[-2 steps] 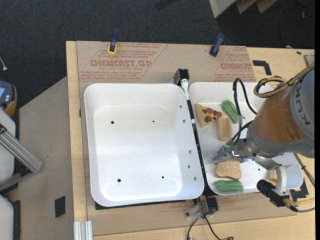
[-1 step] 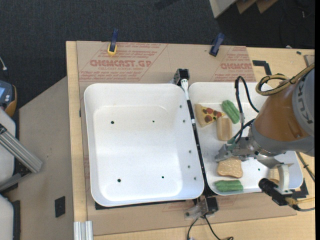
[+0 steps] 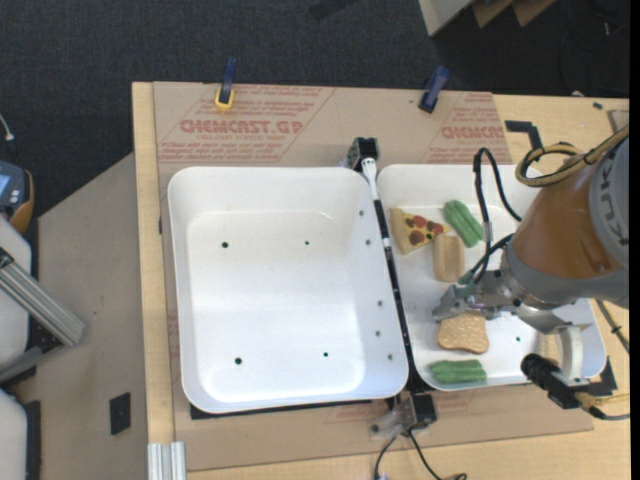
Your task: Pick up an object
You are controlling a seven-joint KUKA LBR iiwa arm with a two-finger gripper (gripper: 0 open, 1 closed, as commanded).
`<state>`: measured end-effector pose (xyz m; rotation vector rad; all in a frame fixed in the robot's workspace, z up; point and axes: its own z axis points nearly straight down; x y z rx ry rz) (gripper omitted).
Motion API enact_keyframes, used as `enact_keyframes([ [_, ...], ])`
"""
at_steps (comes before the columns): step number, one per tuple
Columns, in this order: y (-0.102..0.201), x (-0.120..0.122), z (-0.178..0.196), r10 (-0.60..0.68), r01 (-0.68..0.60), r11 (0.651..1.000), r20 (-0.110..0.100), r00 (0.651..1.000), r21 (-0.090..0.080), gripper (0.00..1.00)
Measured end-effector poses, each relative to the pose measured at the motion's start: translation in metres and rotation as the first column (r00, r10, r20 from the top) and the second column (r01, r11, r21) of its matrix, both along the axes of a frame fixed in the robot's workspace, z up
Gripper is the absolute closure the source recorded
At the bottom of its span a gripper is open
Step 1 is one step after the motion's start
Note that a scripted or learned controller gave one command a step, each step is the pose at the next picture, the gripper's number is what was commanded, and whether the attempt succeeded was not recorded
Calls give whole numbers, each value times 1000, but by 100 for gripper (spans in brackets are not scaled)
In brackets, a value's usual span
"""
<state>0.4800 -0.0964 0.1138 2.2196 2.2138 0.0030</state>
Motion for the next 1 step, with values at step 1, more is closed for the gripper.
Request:
enact_keyframes([
  [1, 95, 1, 75, 14, -14, 1000, 1, 1000, 7, 100],
])
